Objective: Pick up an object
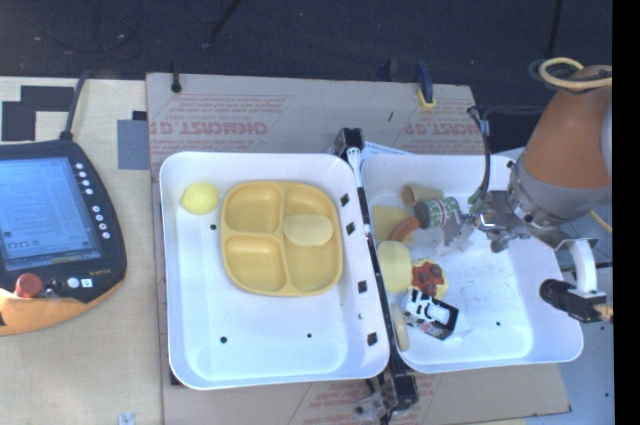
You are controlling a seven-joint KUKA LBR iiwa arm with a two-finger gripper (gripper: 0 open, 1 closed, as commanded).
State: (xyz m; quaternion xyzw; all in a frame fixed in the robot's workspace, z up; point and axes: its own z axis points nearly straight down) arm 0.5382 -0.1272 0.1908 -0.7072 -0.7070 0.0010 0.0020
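Gripper: the two-finger gripper (462,218) sits low in the right white shallow bin (520,338), at about 10 o'clock from that bin's middle, reached in from 3 o'clock.
Jaws: cannot tell how far apart they stand; the metal parts blur together at the wrist end.
Touching: the gripper's tip lies against or just beside a small green-and-white banded cylinder (436,211); whether it is clasped cannot be told.
Arm: grey with an orange band (565,141), bulking over the bin's 2 o'clock corner.
Objects in right bin: besides the cylinder, a tan short tube (421,195) at its 11 o'clock, a red-orange curved piece (403,229) at its 8 o'clock, a pale yellow rounded block (393,265), a red-and-yellow small toy (428,275), and a black-and-white patterned item (432,313) near the bin's 7 o'clock corner.
Left bin: the left white shallow bin (260,353) bears a yellow divided plastic plate (258,263) with a pale yellow oval piece (308,230) in its 2 o'clock compartment; a yellow ball (199,198) lies at the plate's 9 o'clock, just beside it.
Bench: a teach pendant with a lit screen (50,223) rests well apart at 9 o'clock.
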